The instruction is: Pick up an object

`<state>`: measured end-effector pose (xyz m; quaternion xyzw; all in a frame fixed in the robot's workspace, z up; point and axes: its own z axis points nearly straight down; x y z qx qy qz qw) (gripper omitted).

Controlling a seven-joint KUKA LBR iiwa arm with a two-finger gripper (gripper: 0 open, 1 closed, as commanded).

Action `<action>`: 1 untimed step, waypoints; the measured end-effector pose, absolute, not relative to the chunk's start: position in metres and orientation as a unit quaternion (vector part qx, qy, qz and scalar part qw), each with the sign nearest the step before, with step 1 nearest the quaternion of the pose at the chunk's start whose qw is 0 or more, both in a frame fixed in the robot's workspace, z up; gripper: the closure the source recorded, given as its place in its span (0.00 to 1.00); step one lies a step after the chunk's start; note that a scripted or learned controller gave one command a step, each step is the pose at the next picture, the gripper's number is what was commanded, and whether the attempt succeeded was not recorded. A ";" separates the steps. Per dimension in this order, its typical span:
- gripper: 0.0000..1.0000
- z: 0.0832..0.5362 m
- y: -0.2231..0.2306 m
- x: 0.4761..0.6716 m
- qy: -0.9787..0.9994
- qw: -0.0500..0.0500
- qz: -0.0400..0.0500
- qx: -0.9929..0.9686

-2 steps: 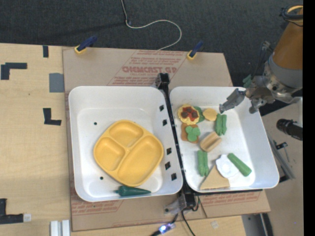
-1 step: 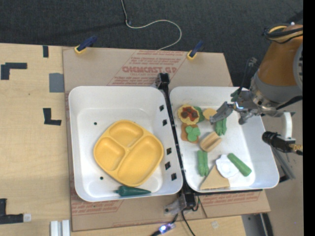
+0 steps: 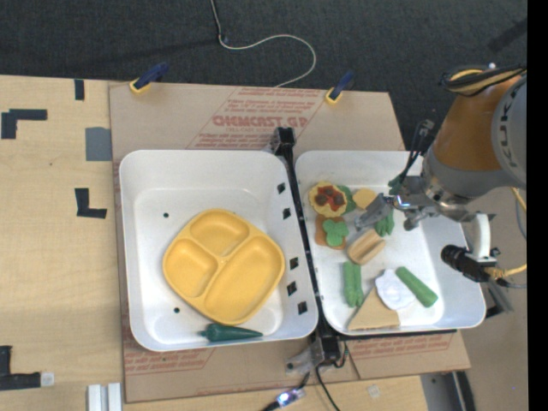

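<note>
Brown cardboard lies under two white bins. Over the right bin [image 3: 445, 311] the gripper [image 3: 377, 215] hangs near a tan bread piece [image 3: 366, 247]; whether it is spread cannot be told. It should descend straight, avoiding the neighbouring green pieces.

Robot lab bench, probably: two white bins [image 3: 137, 229] clamped onto a cardboard sheet [image 3: 248, 118], black tape marks [image 3: 21, 122] on the wooden tabletop, loose cable [image 3: 265, 41] over dark carpet, toy food [image 3: 330, 199] for testing.
</note>
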<state>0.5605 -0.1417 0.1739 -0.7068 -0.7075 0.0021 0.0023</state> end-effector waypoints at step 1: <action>0.00 0.115 -0.137 0.550 -0.707 0.003 0.003 -0.707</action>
